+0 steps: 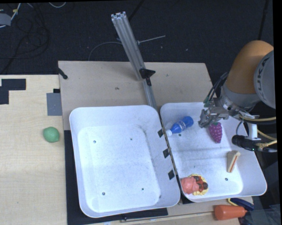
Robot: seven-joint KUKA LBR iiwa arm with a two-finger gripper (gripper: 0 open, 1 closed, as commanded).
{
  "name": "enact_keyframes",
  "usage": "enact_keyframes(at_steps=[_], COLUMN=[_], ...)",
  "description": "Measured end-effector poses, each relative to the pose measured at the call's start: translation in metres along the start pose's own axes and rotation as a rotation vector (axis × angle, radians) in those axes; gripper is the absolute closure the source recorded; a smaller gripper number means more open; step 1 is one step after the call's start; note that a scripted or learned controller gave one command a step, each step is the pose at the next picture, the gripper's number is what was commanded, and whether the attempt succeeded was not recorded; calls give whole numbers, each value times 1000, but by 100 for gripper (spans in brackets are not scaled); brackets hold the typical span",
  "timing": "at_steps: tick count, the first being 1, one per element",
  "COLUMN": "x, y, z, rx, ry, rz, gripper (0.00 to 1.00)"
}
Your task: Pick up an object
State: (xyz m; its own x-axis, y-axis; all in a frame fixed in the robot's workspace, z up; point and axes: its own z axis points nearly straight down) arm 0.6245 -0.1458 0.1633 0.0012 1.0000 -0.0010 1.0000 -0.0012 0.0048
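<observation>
Arm (264, 77): rounded grey casing with a broad orange band (250, 66) bulging above the wrist. Wrist section: grey metallic housing. Cabling: several thin dark cables looped along the wrist. Gripper (209, 119): small, dark grey metal assembly; finer detail too small to make out.

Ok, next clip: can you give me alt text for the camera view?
The gripper hovers over the right bin, right by a purple grape bunch. That bin also holds a blue bottle, a hot dog and a red-and-yellow toy. A green ball lies on the bench left of the bins.
</observation>
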Motion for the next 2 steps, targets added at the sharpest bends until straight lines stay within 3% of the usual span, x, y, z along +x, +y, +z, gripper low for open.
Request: enact_keyframes(at_steps=[1, 2], x=[-8, -8], y=[-2, -2], z=[-58, -61], rx=[0, 5], ry=[0, 1], rz=[-1, -1], gripper=[100, 100])
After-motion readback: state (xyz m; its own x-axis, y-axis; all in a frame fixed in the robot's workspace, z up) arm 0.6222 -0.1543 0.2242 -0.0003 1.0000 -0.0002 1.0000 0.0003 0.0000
